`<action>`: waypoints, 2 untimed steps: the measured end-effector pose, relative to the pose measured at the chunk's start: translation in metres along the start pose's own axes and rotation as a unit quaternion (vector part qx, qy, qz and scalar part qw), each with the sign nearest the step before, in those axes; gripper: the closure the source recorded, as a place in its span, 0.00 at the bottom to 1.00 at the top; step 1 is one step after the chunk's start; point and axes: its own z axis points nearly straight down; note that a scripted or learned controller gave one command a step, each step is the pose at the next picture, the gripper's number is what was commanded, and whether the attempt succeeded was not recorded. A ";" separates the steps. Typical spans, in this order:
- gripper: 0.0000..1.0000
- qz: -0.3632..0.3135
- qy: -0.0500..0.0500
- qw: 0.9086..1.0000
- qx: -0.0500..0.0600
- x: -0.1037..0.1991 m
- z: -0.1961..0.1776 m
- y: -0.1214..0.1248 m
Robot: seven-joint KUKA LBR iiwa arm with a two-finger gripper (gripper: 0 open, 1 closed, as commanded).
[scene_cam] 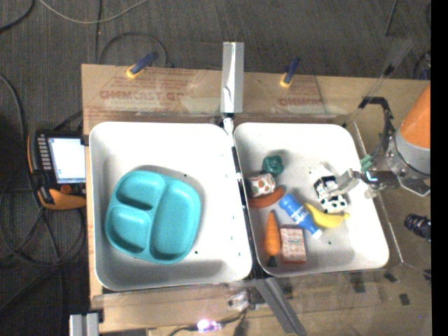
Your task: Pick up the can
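Left bin [98, 187] holds a teal divided plate [154, 215]. Right bin [364, 257]: dark green lump [273, 164] near the top, carrot [271, 235] beside a brown box [292, 244], blue bottle [299, 214], banana [326, 220], black-and-white toy [330, 194]. Handheld screen [61, 161] sits left of bench.

The tray [154, 215] lies in the left bin [98, 187]; the can [262, 185] in the right bin [364, 257].
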 end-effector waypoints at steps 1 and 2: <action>0.00 -0.009 0.003 1.000 -0.003 -0.016 0.116 0.035; 0.00 -0.008 0.003 1.000 -0.002 -0.016 0.117 0.035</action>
